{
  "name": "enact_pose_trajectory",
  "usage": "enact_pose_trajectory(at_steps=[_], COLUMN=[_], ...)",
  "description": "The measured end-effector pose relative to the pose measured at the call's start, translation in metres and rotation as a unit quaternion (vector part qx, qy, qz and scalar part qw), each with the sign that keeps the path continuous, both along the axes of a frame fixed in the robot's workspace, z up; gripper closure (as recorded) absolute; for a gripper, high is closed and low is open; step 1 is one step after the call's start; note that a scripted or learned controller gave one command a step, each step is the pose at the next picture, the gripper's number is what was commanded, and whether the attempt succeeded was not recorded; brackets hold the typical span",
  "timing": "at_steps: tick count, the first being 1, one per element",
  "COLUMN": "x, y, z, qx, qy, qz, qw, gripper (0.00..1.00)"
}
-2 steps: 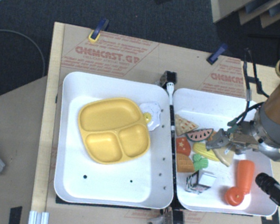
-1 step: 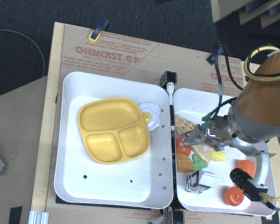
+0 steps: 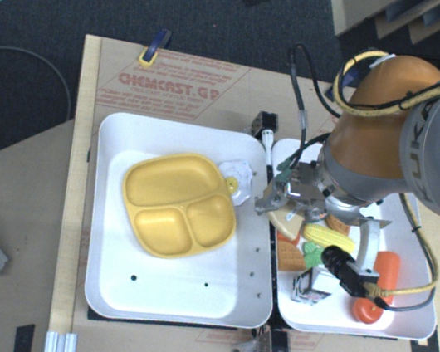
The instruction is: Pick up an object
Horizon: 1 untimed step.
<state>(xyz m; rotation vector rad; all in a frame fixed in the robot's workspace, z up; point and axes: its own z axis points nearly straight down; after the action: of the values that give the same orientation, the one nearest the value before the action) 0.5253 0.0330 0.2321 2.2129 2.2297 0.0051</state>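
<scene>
My gripper [image 3: 285, 199] hangs low over the left edge of the right bin [image 3: 395, 331], close to the divider between the two bins. Just under and beside it lies a pale beige wedge [image 3: 284, 223]. Toy food is crowded around it: a yellow corn cob [image 3: 335, 238], a green piece [image 3: 312, 252], a brown slice [image 3: 289, 259], an orange carrot [image 3: 386, 270] and a red-orange piece [image 3: 365, 309]. The grey arm with its orange band [image 3: 387, 91] hides the bin's far half. I see nothing clearly held.
The left bin [image 3: 107, 193] holds a yellow divided plate [image 3: 177, 204] and a small clear item with a yellow spot [image 3: 234, 180] near its far right corner. A small grey-white block [image 3: 312, 285] lies at the right bin's front. Cables run along the divider.
</scene>
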Motion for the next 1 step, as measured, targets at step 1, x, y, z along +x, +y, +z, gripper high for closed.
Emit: enact_pose_trajectory(at_steps=[1], x=[0.0161], y=[0.0518], z=[0.0016], qx=[-0.0002], qy=[0.0], qz=[0.0], qw=[1.0], gripper=[1.0])
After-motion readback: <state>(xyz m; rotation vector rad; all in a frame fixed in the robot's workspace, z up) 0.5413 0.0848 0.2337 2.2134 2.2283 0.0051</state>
